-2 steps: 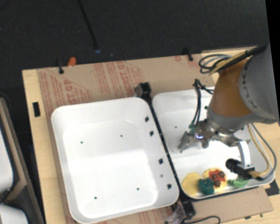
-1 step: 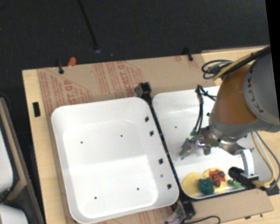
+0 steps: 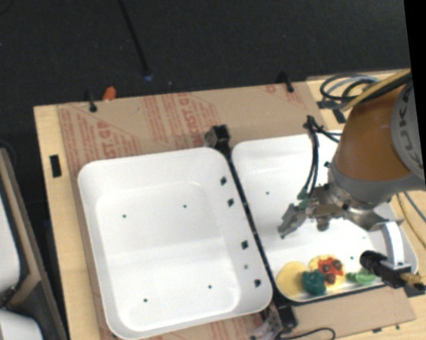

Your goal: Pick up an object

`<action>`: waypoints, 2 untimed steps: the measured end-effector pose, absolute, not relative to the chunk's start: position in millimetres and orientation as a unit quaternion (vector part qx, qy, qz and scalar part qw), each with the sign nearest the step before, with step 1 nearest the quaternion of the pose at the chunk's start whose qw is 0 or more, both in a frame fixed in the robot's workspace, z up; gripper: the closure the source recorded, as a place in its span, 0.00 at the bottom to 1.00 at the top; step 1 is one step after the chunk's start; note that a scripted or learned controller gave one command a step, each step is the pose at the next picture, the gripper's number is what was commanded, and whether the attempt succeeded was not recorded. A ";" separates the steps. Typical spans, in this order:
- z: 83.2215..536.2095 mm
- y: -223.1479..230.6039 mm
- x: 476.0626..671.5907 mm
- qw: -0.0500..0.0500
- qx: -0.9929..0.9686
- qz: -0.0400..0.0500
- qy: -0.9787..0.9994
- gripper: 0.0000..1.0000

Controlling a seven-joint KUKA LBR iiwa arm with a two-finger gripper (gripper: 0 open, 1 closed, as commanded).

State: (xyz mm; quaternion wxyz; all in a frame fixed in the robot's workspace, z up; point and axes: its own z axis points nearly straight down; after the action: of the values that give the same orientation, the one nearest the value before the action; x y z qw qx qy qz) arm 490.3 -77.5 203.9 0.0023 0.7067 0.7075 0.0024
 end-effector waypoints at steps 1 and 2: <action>303.6 -92.0 490.6 0.004 0.707 0.003 0.707 0.00; 224.1 -171.6 534.9 -0.002 0.709 -0.002 0.705 0.00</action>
State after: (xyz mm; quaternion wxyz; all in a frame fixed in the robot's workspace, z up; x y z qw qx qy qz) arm 534.9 -171.6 224.1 -0.0016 0.7091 0.7051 -0.0020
